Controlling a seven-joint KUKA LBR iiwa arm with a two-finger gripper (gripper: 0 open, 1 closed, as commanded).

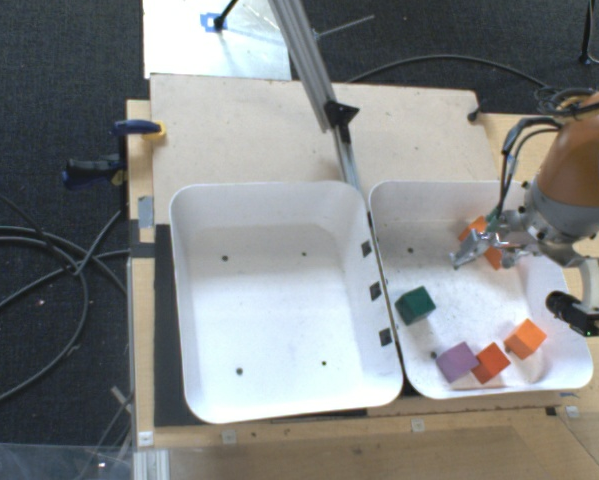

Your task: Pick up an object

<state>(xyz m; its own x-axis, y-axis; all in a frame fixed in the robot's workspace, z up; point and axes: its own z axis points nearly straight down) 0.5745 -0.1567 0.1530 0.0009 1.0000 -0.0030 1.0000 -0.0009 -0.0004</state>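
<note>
In the right bin (429, 196), my gripper (471, 254) hangs low at the far right side, the arm reaching in from the right. An orange block (475, 232) lies directly at the gripper and is partly hidden by it, with more orange showing beneath at the wrist side. I cannot tell whether it is touching or gripped. A green block (415, 305) sits near the bin's middle, left of and nearer than the gripper. Along the near edge lie a purple block (457, 361), a red-orange block (491, 362) and another orange block (525, 338).
The left bin (269, 193) stands beside the right one, their rims meeting along a shared edge (377, 288). A slanted metal pole (309, 58) crosses the bench from the top. A clamp (129, 128) grips the bench's left corner. Cables trail on the floor.
</note>
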